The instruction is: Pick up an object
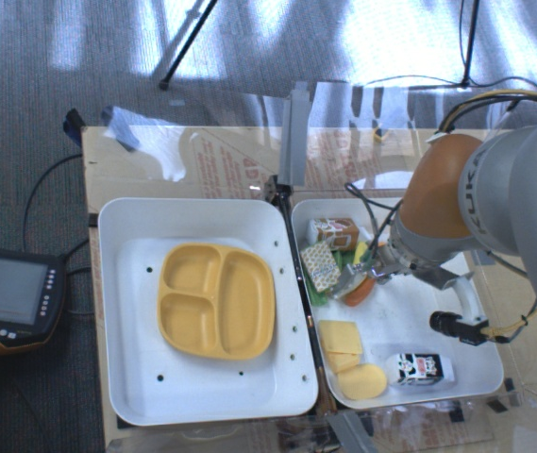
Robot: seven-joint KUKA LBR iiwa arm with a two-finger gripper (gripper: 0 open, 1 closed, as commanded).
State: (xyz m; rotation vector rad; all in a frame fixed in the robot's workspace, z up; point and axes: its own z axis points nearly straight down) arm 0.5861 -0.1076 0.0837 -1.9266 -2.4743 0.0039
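Left bin [131,234]: yellow divided plate [217,301], lying flat. Right bin [476,366]: green-checked packet [321,266] and brown carton [335,231] at the near-left wall; cheese slices [342,336] and a round yellow piece [363,381] below; milk carton [419,368] apart. Gripper [360,279] low over an orange-red item [360,292]; jaws' state cannot be told.

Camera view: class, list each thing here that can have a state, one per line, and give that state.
Yellow divided plate: flat in the left bin, compartments bare.
Milk carton: lying on its side in the right bin.
Cheese slices: stacked flat.
Gripper: down among the food items; finger state unclear.
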